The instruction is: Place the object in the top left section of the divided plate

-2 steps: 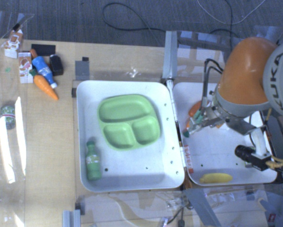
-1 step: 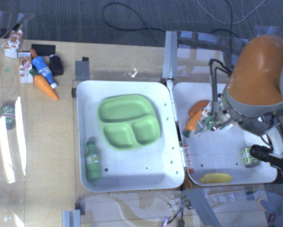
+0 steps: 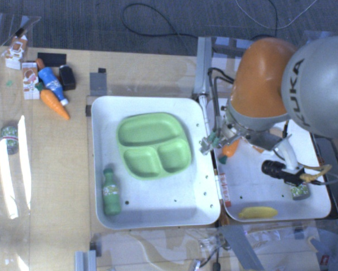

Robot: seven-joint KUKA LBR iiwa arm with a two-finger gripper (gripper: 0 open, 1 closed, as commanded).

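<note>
Divided plate [image 3: 154, 144] sections lie open (unobstructed); green bottle [image 3: 110, 192] stands beside.

A: Bench [image 3: 152, 72], pale wood. What sits on it directly?

B: Two shallow white bins side by side, touching near the middle: left bin [image 3: 101, 168], right bin [image 3: 321, 208].

A: Loose items?

B: All at the far-left corner, well apart from the bins. A toy carrot [image 3: 55, 104] lies slanted; a blue bottle [image 3: 52, 86] is just beside it. Two small cartons [image 3: 29, 79], close together. A black block [image 3: 52, 58] and a small black object [image 3: 67, 77] near the bottle.

A: Left edge?

B: Clear plastic sheeting [image 3: 11, 162], glare on it.
</note>
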